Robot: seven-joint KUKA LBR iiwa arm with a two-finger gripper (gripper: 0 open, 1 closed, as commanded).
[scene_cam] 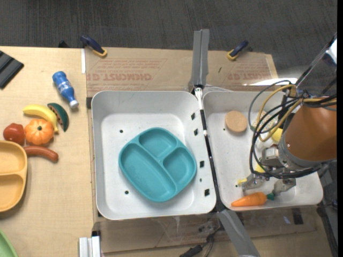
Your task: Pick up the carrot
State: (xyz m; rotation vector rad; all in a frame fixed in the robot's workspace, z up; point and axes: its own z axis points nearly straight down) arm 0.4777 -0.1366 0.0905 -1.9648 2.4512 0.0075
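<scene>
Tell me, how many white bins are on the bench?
2. The left bin holds a teal tray; the right bin holds the carrot.

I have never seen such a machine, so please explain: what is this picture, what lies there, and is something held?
One camera looks down at a slant on a bench. The grey and orange thing at the right is a robot arm; its gripper hangs low in the right white bin, just above the carrot, which lies near the front wall. The carrot is not held. A tan round disc lies in the same bin. The left bin holds a teal divided plate. On the table at the left lie toy foods and a small blue bottle.
</scene>
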